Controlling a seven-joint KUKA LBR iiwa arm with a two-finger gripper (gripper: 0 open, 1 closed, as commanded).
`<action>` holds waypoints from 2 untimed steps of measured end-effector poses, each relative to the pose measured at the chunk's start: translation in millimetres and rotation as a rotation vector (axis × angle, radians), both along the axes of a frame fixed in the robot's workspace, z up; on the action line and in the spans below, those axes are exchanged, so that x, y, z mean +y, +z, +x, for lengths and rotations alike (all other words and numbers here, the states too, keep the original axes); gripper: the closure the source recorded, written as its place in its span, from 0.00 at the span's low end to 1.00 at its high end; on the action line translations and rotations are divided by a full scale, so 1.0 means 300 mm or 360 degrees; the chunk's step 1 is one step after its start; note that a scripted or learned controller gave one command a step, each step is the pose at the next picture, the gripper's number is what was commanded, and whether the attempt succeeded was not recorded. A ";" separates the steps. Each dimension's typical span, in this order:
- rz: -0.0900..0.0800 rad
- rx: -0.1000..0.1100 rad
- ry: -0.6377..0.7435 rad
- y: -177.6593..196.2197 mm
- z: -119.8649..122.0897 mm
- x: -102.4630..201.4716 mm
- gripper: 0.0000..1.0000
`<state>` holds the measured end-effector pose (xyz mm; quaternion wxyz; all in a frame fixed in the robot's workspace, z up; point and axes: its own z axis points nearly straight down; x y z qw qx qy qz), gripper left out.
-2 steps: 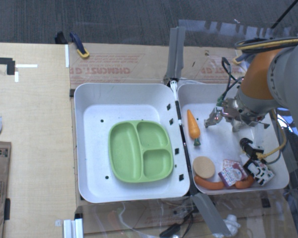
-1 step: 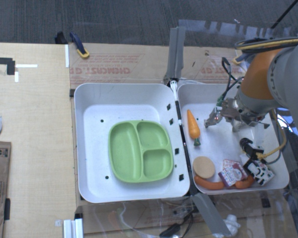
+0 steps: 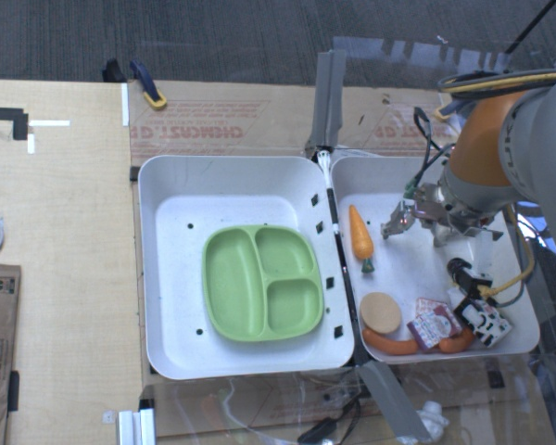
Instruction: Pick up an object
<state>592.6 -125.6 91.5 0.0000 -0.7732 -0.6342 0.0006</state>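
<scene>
Camera view: carrot [image 3: 360,233] lying at the left of the right bin [image 3: 528,336], centre-right of frame. End effector [image 3: 398,222] hovers just right of it, apparently spread and empty. Approach step; next, descend squarely over the carrot.

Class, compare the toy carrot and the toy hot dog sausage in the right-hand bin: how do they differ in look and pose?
The carrot is bright orange with a green tip, while the sausage is darker red-orange. The carrot lies roughly along the bin's left wall, lengthwise up the view; the sausage lies across its near edge. The carrot lies in the open; the sausage is partly covered by a round tan piece. Both are elongated play foods in the same bin.
</scene>
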 end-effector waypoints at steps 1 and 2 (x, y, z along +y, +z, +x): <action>0.0000 0.0000 0.0000 0.000 0.000 0.000 0.00; 0.0000 0.0000 0.0000 0.000 0.000 0.000 0.00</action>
